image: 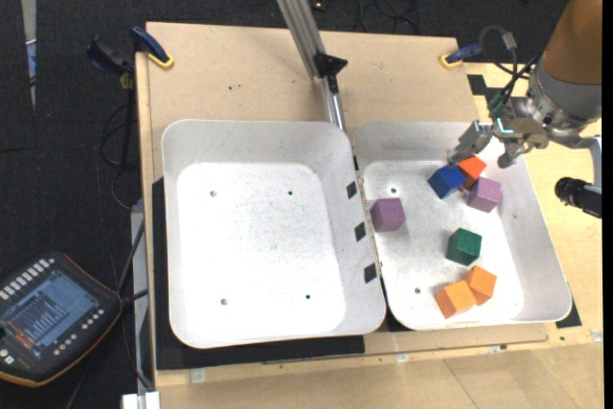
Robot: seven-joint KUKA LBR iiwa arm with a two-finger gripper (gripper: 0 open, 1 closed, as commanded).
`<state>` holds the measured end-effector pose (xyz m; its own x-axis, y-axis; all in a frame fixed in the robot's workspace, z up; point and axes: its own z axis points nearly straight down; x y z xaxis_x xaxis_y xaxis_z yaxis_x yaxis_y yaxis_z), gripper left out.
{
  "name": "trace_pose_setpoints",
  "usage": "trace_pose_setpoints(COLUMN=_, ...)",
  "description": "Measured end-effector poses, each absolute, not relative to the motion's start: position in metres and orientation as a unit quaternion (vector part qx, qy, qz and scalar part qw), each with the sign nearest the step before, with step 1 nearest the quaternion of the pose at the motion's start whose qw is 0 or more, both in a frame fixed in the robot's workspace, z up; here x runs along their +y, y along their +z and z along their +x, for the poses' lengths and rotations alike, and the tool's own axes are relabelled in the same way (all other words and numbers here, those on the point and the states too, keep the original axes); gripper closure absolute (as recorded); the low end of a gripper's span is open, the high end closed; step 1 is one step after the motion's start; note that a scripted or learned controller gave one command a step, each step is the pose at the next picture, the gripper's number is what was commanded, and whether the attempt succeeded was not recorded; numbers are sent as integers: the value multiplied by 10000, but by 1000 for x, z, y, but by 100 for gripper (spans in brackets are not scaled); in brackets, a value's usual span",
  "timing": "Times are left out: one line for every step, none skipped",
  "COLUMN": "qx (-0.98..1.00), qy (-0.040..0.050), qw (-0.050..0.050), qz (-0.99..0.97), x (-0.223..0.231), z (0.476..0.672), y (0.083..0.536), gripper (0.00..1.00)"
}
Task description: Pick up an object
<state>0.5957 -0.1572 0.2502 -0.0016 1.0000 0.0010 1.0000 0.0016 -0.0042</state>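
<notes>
Gripper (487,145) poised over the right bin's (536,235) far corner, above a cluster of blocks.

Its fingers are seen spread apart, with nothing between them. Just below them an orange block (471,169), a blue block (445,180) and a purple block (486,193) are packed together, touching. A second purple block (387,214) is set apart near the bin's left wall. A green block (464,246) lies mid-bin, and two orange blocks (466,290) sit side by side near the front. The left bin (182,235) is alongside.

Bright, even overhead light; sharp, faint shadows.
</notes>
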Motion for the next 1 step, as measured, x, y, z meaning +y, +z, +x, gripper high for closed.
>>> trace_pose_setpoints(qx=-7080, qy=0, qw=-1, qz=-7063, x=-157, z=597, y=253, gripper=0)
